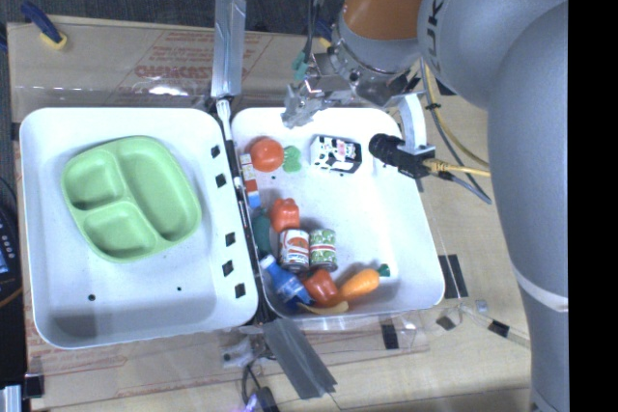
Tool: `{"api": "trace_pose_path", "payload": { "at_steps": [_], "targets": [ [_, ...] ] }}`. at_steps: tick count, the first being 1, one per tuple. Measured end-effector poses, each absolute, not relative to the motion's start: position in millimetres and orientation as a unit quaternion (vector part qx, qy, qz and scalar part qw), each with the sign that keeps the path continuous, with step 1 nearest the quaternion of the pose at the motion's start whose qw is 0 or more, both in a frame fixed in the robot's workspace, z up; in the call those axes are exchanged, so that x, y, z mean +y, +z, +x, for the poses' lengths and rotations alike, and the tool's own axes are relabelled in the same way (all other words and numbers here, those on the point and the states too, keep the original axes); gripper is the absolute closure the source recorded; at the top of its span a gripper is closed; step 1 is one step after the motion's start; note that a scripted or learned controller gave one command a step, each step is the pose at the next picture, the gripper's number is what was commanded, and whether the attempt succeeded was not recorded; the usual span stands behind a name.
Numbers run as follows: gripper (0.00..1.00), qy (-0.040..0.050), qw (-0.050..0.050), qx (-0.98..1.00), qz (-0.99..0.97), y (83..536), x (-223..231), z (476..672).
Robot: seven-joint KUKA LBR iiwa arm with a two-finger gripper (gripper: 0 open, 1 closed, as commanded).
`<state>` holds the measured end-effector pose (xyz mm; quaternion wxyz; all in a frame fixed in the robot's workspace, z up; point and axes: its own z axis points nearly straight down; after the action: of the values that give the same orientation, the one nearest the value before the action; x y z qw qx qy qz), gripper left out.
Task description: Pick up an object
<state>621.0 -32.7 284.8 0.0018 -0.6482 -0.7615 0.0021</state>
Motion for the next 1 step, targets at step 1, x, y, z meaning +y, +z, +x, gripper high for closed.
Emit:
{"api": "trace_pose_path", "payload": {
  "at_steps": [1],
  "targets": [
    [1.00, 0.0009, 0.001, -0.780, -0.626, 271.3, 34.5, 648.4]
  ]
}}
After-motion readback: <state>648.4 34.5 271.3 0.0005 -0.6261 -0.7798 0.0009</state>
